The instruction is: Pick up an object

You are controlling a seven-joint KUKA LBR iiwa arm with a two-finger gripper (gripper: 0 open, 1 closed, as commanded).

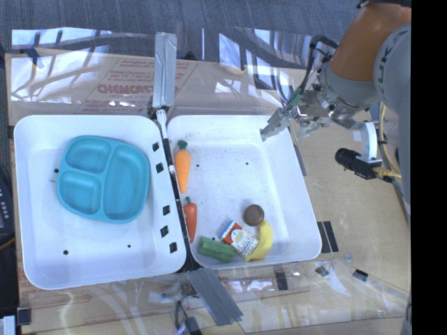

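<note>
Two tapered orange carrots (182,169) beside smooth compartmented blue plate (104,178).

The divided plate (103,178) lies in the left bin (28,208); the two carrots (182,169) lie along the right bin's (293,187) left wall. The banana (263,241) lies at its near right corner.

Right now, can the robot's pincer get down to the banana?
Probably yes. The pincer hangs over the right bin's far corner, and the banana lies near the front wall, open from above. A small carton and a brown ball crowd it, though.
</note>
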